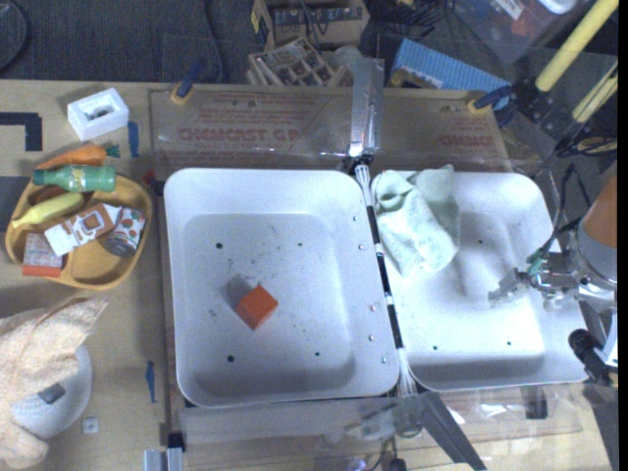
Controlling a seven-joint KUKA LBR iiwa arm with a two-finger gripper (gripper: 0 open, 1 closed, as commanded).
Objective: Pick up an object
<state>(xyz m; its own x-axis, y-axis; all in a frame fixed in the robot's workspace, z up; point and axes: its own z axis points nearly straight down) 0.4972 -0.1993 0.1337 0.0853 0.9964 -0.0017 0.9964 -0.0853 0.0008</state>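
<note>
Over at the right edge of the right bin (pixel 530 356), the end effector (pixel 512 285) is seen hovering low; whether it's released or clenched can't be told. Nothing looks grabbed yet, so the approach step is probably in hand. An orange block (pixel 258 306) sits mid left bin (pixel 196 381), well apart. A crumpled cloth (pixel 420 226) lies closer and could be targeted, or snagged.
</note>
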